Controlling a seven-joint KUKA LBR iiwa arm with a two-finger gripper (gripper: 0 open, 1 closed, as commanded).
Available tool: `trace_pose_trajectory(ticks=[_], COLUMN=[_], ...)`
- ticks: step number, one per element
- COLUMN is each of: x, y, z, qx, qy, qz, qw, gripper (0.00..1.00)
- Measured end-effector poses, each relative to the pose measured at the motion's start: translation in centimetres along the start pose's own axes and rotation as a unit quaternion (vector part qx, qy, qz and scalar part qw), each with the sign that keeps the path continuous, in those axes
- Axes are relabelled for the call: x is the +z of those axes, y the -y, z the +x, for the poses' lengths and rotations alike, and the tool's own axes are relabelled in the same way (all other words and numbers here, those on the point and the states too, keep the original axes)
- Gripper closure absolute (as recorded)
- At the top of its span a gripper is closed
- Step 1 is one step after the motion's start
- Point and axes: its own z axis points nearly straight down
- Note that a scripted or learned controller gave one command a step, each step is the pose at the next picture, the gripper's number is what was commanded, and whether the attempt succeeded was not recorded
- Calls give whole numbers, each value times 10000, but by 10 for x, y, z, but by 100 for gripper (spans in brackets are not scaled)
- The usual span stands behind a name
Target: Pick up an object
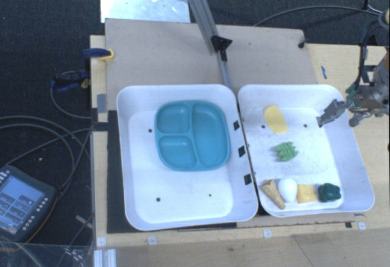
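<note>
The gripper [334, 112] hangs over the right bin [359, 165], near its top right side. I cannot tell if it is apart or together, and I see nothing held in it.

The things to pick from all lie in this bin. A yellow piece [275, 119] sits near the top, to the left of the gripper. A green leafy piece [285, 151] sits just below it, on its own. Along the bottom edge 4 things lie in a row: a cone [272, 192], a white egg [287, 189], a yellow block [307, 193] and a dark green piece [329, 192]. They sit very close, some touching.

The left bin [137, 199] has a blue tray [192, 135] with 3 parts.

I think the best pick is the yellow piece or the green leafy piece. Each has bare floor all round it. The gripper should stop right above the middle, go straight down, then squeeze and lift slowly. The row at the bottom looks harder, because a neighbor could get bumped.
</note>
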Motion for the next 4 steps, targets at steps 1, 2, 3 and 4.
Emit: trace_pose_trajectory(ticks=[1, 2, 3, 4], x=[0, 59, 113, 175], y=[0, 3, 8, 5], z=[0, -7, -16, -15], qx=[9, 33, 35, 32], qy=[-1, -5, -5, -8], qz=[-3, 30, 29, 29], qw=[10000, 10000, 10000, 10000], gripper=[0, 0, 0, 0])
